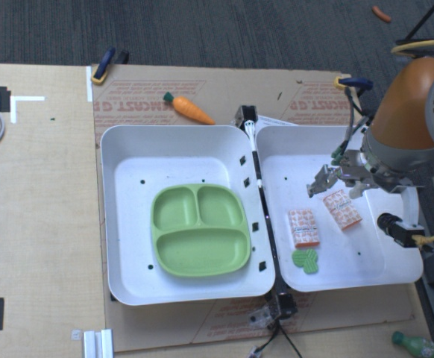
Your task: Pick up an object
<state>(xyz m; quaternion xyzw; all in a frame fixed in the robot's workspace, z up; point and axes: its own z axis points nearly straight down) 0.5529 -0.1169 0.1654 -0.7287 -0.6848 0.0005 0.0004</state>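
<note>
Camera view, and I'm eyeing the small patterned packet [342, 209] in the right bin [396, 271], lying flat just below my claw [338, 179]. The claw hovers above it, prongs spread, gripping nothing. I'd say drop straight down and straddle its short sides. A second packet [304, 227] and a green toy [305, 259] lie just left of it, so I'll stay clear.

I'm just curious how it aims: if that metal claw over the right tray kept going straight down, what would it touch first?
Probably the small red-and-white patterned packet, which lies just below the gripper in the right white bin. Depth is hard to judge from this slanted view, so it might meet the bin floor beside it instead.
</note>
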